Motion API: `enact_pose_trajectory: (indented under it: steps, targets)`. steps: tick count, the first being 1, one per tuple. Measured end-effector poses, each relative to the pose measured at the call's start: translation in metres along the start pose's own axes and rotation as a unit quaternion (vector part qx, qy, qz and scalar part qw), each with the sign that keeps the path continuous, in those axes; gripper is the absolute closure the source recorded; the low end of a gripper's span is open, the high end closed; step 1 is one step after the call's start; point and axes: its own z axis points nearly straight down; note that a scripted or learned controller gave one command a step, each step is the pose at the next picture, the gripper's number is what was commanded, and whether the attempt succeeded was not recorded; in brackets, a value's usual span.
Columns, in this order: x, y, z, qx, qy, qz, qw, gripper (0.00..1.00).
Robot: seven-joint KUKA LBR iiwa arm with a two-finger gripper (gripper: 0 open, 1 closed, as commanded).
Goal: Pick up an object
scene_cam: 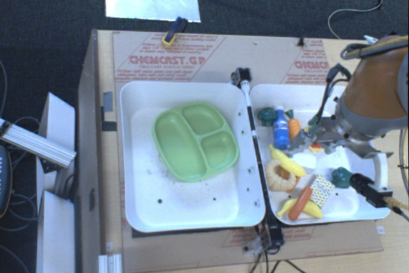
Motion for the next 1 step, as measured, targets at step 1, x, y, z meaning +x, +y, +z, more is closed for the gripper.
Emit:
enact_pose_trajectory:
  steps: [1]
  targets:
    - [-0.008, 0.0115, 0.1003, -0.009, -0.003, 0.001, 1.0, 0.0]
